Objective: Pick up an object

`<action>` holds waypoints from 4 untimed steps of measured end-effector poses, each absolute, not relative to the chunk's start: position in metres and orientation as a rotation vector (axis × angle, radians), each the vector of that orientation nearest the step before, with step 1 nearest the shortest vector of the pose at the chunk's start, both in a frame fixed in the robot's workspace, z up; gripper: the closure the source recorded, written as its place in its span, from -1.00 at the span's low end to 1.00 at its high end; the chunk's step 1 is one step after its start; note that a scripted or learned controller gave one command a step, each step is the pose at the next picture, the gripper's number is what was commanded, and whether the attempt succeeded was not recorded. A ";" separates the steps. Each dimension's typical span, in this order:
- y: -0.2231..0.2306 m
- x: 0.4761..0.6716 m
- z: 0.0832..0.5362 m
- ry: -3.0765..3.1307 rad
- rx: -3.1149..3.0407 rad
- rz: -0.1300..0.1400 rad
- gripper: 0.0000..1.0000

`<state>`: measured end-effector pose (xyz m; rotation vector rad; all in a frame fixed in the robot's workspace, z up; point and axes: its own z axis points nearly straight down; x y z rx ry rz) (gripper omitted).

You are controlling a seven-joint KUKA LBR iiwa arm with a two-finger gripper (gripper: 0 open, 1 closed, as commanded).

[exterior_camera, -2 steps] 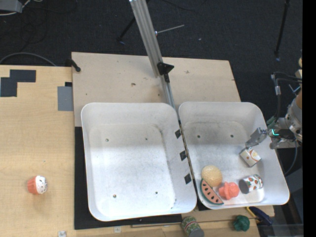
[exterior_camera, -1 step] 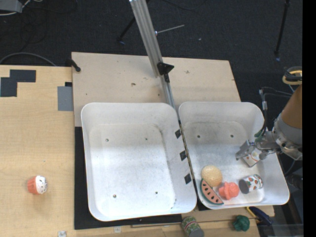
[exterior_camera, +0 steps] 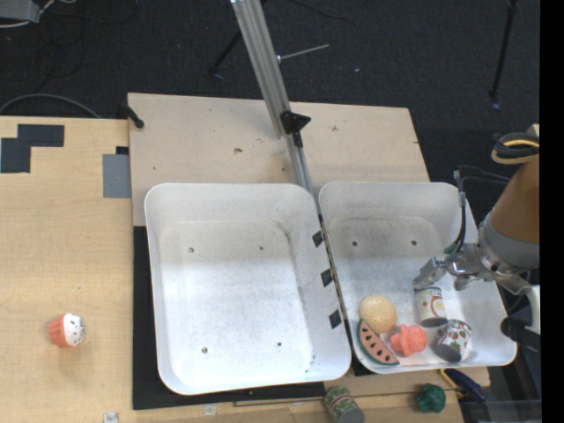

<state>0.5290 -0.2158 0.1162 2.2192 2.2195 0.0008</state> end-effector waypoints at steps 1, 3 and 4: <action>-0.216 0.527 0.123 2.219 2.228 -0.002 1.00; -0.215 0.525 0.234 2.221 2.217 0.002 1.00; -0.215 0.525 0.230 2.226 2.218 -0.002 1.00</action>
